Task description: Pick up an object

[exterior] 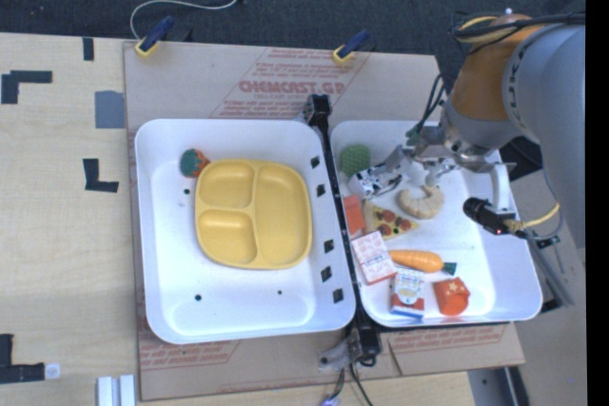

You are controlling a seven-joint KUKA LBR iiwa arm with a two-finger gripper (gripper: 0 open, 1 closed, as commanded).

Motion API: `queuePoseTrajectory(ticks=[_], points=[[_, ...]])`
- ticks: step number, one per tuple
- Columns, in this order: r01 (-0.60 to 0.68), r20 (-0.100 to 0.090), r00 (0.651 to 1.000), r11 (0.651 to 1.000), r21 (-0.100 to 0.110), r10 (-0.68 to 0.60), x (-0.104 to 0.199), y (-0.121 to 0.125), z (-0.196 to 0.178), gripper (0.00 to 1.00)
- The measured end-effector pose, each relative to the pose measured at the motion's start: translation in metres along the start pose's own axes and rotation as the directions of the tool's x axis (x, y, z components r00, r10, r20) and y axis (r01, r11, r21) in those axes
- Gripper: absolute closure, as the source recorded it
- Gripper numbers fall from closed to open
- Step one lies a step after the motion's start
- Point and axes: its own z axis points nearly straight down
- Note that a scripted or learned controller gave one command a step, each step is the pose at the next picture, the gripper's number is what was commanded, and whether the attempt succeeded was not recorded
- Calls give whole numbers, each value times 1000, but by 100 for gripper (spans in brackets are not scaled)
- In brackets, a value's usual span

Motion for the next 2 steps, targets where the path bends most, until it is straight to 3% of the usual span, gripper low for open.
queuePoseTrajectory(ticks=[1, 2], points=[[-3, 12, 1000, 1000, -25, 4, 29, -58, 28, 0], [-3, 9, 1000, 1000, -25, 3, 37, -102, 29, 0]])
